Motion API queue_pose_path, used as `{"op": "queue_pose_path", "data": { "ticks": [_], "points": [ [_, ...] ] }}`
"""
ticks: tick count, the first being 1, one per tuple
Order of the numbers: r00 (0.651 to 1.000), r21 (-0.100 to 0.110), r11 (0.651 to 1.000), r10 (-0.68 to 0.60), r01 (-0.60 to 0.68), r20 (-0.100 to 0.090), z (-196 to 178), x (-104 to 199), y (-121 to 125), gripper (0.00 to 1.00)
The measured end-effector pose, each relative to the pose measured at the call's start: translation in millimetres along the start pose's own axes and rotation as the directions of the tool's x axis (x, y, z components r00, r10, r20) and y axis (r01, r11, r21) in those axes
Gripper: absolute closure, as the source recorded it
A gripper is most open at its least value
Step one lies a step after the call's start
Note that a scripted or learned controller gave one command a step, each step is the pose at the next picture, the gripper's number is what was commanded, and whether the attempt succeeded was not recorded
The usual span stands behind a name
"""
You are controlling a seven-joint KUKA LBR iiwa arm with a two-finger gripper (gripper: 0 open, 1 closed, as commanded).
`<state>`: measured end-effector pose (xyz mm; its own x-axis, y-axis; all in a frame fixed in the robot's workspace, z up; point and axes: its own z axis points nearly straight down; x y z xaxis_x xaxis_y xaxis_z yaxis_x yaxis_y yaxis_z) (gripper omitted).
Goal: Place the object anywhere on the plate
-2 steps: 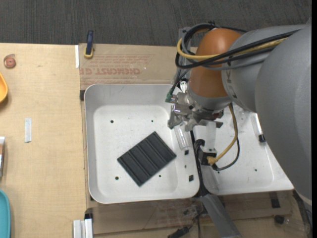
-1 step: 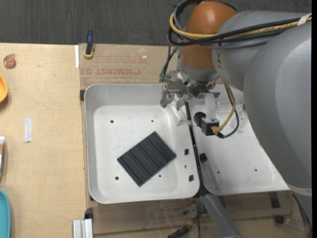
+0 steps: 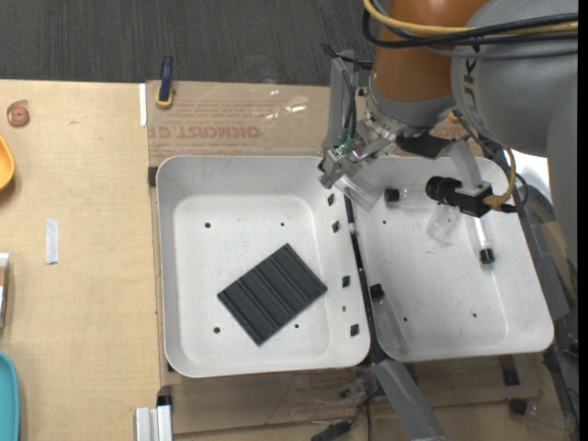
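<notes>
The dark ribbed plate (image 3: pixel 273 294) lies flat and skewed in the left bin (image 3: pixel 166 246), 1 corner near the bin's front wall and another pointing toward the divider, with bare white floor on all 4 sides, widest at the back and left. The gripper (image 3: pixel 342 169) hangs over the back end of the seam where the 2 bins meet, close to both rims, with the bulky grey and orange arm above the back of the right bin (image 3: pixel 542 312). Whether the gripper is open or closed cannot be told, as glare and wiring blur its tip, and nothing can be seen held in it. A clear tube (image 3: pixel 481 243) with a black tip lies in the right bin toward its right wall, well apart from the gripper and the plate; its see-through body almost melts into the white floor. A small black piece (image 3: pixel 392 194) sits near that bin's back, too small to identify. The front half of the right bin is open floor. On the bench (image 3: pixel 73 246), an orange thing (image 3: pixel 4 168) and a teal thing (image 3: pixel 5 401) are cut off by the left edge.
</notes>
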<state>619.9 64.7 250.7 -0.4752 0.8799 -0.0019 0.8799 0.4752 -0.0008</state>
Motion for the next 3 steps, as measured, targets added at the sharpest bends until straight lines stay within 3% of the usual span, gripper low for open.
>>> {"op": "queue_pose_path", "data": {
  "ticks": [1,2,3],
  "points": [
    [0.937,-0.001,0.937,-0.350,0.350,-0.001,-45.3,-17.4,-54.5,1.00],
    [0.948,0.001,0.948,-0.320,0.320,-0.002,-27.8,63.3,-60.7,1.00],
    [0.918,0.001,0.918,-0.396,0.396,-0.002,30.2,79.8,-50.7,1.00]
  ]
}}
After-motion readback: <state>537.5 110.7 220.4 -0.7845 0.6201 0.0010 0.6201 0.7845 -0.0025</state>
